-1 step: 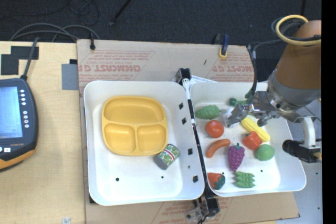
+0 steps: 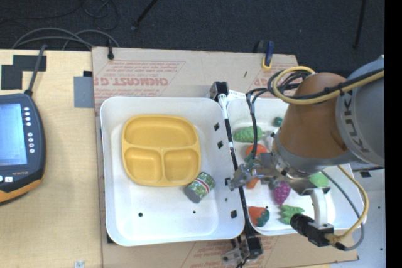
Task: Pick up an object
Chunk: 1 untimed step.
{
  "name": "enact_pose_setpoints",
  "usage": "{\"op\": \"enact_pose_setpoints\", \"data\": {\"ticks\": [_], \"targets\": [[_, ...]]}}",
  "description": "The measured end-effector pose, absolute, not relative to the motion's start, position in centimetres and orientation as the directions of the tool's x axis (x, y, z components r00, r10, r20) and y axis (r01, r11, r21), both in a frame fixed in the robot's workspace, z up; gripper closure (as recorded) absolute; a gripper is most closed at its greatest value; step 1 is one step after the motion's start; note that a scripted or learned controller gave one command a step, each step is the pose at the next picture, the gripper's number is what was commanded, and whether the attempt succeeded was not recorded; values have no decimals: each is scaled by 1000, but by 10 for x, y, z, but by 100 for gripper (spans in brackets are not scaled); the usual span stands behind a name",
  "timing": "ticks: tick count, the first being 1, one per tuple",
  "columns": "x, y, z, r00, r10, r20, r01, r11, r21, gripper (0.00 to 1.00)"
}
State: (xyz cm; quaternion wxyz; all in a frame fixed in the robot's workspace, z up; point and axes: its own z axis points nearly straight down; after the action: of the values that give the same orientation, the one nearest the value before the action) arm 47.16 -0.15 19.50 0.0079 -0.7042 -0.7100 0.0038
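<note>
Cardboard (image 2: 141, 75) under the bins reads "CHEMCRAFT", inverted; my gripper (image 2: 242, 177), finger state I cannot tell, hovers with the purple toy (image 2: 281, 191) at its four o'clock.

The left bin (image 2: 125, 223) has open floor along its near edge and near-left corner; a yellow divided tray (image 2: 161, 149) and a small can (image 2: 200, 186) block its far and middle parts. The arm (image 2: 314, 128) overhangs the crowded right bin (image 2: 358, 210).

In the left bin (image 2: 125, 223), a can (image 2: 200, 187) seemingly touches the tray (image 2: 161, 149).
</note>
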Motion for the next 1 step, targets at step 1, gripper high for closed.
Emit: {"op": "enact_pose_setpoints", "data": {"ticks": [1], "targets": [[475, -8, 206, 3, 1000, 1, 1000, -3, -14, 100]]}}
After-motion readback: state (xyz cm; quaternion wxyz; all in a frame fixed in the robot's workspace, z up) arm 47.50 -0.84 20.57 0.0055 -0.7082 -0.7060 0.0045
